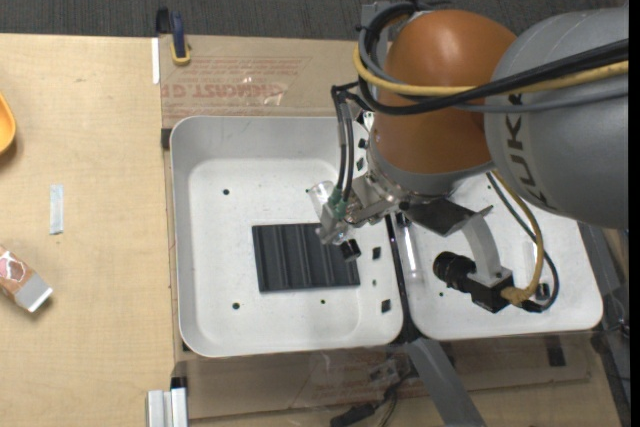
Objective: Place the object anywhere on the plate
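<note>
The end effector (pixel 336 220) hangs low over the left shallow white plastic bin (pixel 200 165), at the upper right corner of the flat, dark grey ribbed rectangular plate (pixel 300 257) that lies on that bin's floor; whether it is spread or pressed together cannot be told, since the grey arm with its orange band (pixel 440 85) covers much of it. No object can be made out between plate and end effector. The tan wooden bench (pixel 80 165) carries both bins.
</note>
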`<act>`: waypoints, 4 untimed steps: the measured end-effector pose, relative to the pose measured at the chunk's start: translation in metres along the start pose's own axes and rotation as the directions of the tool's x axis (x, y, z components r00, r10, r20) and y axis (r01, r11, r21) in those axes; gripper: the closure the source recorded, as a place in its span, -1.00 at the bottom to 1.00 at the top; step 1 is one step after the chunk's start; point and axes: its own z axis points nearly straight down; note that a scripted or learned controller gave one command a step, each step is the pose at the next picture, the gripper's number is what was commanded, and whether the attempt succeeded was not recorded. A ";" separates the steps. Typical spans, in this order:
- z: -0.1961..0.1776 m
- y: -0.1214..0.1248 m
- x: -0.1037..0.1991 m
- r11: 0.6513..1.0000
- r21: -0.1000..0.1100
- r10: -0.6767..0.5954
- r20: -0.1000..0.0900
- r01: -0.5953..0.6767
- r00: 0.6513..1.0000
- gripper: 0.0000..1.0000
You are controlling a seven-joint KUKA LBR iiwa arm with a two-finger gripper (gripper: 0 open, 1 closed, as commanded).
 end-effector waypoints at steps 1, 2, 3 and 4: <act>0.019 0.005 0.011 0.926 0.000 -0.377 -0.001 0.377 0.926 1.00; 0.027 0.000 0.000 0.860 -0.003 -0.510 0.001 0.510 0.860 1.00; -0.027 0.012 0.028 0.877 -0.003 -0.480 0.002 0.480 0.877 1.00; 0.007 0.014 0.031 0.809 -0.001 -0.588 0.000 0.588 0.809 1.00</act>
